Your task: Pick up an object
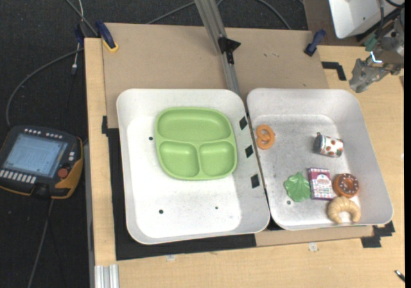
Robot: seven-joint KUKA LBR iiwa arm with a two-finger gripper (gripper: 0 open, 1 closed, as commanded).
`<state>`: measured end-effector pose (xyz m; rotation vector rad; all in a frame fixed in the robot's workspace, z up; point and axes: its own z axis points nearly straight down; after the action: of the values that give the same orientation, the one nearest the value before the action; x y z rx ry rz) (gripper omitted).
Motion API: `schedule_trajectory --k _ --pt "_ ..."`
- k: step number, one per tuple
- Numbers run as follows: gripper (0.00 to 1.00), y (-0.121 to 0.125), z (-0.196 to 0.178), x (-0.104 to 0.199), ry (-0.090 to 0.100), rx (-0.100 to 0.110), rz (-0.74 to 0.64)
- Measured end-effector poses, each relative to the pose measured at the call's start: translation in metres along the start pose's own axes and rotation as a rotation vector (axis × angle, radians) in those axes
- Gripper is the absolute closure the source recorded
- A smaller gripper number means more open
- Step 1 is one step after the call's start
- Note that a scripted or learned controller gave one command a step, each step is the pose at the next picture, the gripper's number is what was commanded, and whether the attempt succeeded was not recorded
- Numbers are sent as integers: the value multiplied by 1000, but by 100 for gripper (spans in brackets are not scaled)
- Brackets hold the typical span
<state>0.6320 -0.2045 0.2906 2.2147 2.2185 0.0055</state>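
My gripper [367, 74] sits at the frame's upper right, outside the bins; how far open, I can't tell. The small cup [328, 145] in the right bin [282, 101] looks light, rigid, probably slippery; I'd pinch across its sides.

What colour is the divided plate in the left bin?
Light green plate, plain, clearest in the camera view.

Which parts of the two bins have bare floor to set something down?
Left bin: bare strip in front of the green tray. Right bin: open middle between the pretzel and cup. Crowded near corner: leaf, pink box, donut, croissant.
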Motion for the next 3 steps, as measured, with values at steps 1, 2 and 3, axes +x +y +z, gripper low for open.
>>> schedule_trajectory --k 1,2,3 --pt "100 -14 -2 51 5 9 -4" --pt "100 -27 0 98 5 10 -3" --pt "100 -34 6 142 5 9 -4"
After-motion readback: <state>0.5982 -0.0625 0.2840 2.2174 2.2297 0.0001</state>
